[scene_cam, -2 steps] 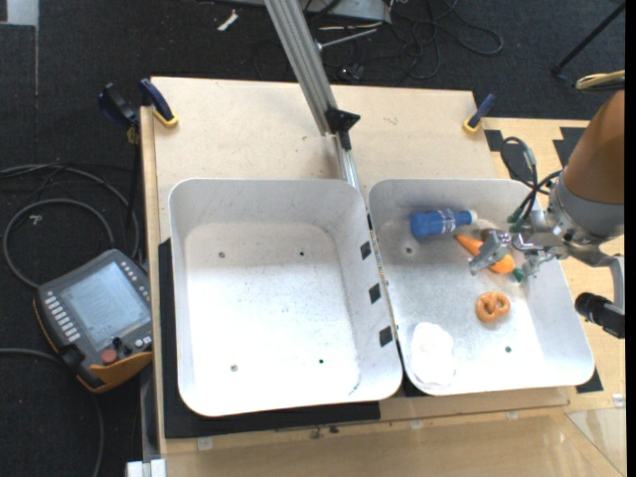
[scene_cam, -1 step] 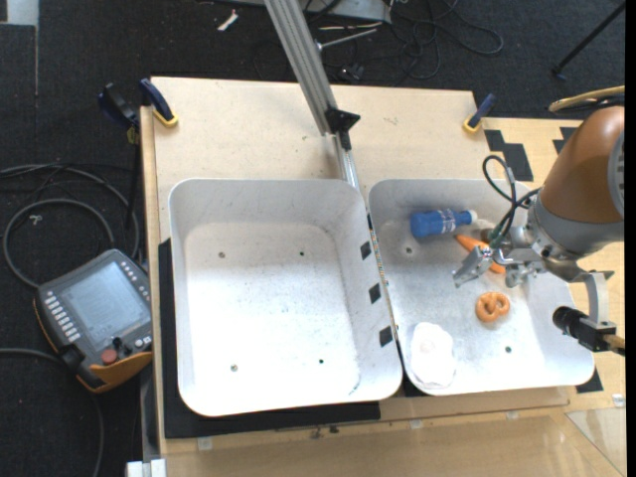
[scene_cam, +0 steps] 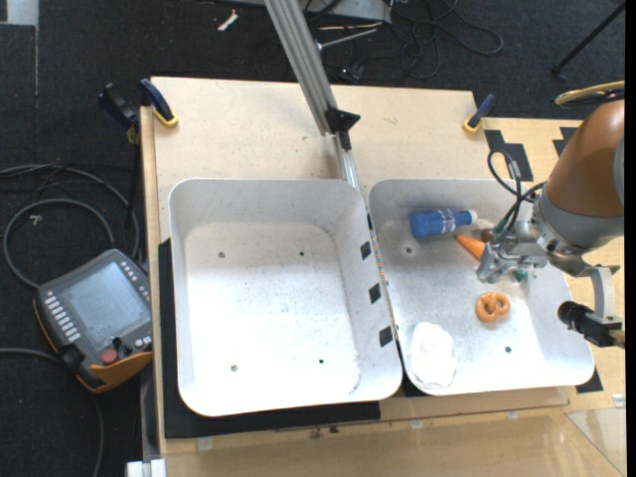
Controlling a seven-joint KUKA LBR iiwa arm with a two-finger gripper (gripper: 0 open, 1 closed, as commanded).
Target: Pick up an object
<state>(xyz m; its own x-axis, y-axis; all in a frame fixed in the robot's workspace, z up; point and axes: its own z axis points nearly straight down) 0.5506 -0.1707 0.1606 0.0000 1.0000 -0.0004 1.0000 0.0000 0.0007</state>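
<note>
The gripper (scene_cam: 503,263) hangs low inside the right bin (scene_cam: 566,366), near the middle of its right half, under the grey wrist and orange band of the arm (scene_cam: 586,182); whether it is released or clenched cannot be told, since the wrist hardware hides that part. Touching or just beside it on the left lies an orange carrot-shaped piece (scene_cam: 470,245), short and tapered, its long axis slanting from the bin's far left down toward the gripper (which end is the tip is unclear). Just beyond it toward the bin's far edge rests a blue bottle (scene_cam: 438,223) with a pale cap, lying on its side, long axis roughly parallel to that far edge, cap pointing right. Nearer the front edge sits an orange pretzel-like ring (scene_cam: 492,307), and by the front left corner a white rounded lump (scene_cam: 433,352). The left bin (scene_cam: 189,266) lies alongside.
</note>
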